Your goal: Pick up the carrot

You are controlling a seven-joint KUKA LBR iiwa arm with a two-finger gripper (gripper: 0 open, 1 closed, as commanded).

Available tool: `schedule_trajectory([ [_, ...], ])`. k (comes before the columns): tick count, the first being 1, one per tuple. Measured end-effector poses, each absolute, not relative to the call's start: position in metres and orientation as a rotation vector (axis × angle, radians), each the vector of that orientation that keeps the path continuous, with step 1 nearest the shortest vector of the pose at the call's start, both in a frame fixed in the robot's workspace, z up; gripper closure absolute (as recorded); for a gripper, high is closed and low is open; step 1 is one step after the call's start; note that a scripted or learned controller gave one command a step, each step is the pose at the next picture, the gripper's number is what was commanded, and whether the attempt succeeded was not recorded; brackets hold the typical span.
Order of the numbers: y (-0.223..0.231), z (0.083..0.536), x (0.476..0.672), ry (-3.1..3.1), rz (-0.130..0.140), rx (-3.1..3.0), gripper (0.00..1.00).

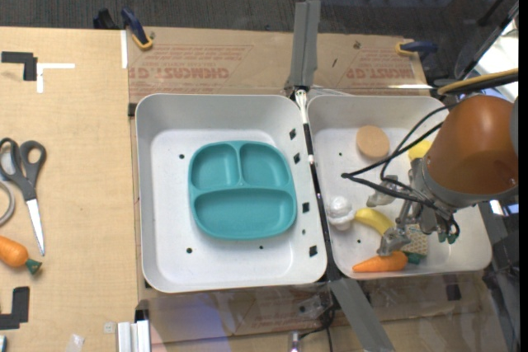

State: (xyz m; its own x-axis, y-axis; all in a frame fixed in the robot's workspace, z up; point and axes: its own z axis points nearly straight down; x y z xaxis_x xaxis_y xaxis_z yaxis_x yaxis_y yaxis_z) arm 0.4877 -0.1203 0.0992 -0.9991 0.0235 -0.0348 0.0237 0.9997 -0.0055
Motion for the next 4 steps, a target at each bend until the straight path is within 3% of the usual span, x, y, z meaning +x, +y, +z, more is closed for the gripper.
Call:
schedule_trajectory([
  [2, -0.120, 0.099, 0.489, 3.107, -0.008, -0.059, 0.00],
  [3, -0.113, 0.099, 0.491, 3.076, -0.009, -0.439, 0.00],
  [4, -0.106, 0.100, 0.495, 2.975, -0.032, -0.939, 0.00],
])
